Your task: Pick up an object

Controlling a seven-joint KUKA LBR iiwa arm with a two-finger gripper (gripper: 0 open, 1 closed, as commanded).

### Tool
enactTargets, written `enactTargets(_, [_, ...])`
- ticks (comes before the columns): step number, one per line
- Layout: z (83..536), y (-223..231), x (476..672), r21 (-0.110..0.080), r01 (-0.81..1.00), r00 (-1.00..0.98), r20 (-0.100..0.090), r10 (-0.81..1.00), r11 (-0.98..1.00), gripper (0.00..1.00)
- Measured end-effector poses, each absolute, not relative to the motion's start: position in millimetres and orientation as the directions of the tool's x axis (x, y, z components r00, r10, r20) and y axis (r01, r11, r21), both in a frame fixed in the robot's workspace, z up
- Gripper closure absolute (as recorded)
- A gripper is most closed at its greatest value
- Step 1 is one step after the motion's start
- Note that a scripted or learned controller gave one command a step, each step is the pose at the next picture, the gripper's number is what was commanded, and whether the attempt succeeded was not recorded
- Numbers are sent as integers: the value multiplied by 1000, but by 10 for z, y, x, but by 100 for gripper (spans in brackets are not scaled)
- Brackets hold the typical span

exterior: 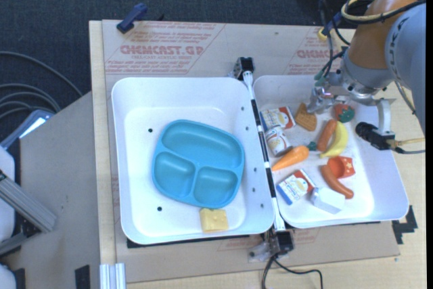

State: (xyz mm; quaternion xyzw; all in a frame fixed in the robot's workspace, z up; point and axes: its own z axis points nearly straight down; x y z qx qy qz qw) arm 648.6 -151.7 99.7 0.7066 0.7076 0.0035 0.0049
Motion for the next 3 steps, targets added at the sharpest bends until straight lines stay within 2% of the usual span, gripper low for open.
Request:
enactTargets(1, [995,-1517,6484,11,1000,-1,-2,1000,1,0])
enactTargets(2, [852,-1283,6371,0,1000,0,-2,1000,0,0])
enactTargets(3, [952,-1279,6374,1,1000,0,-1,1000,0,100])
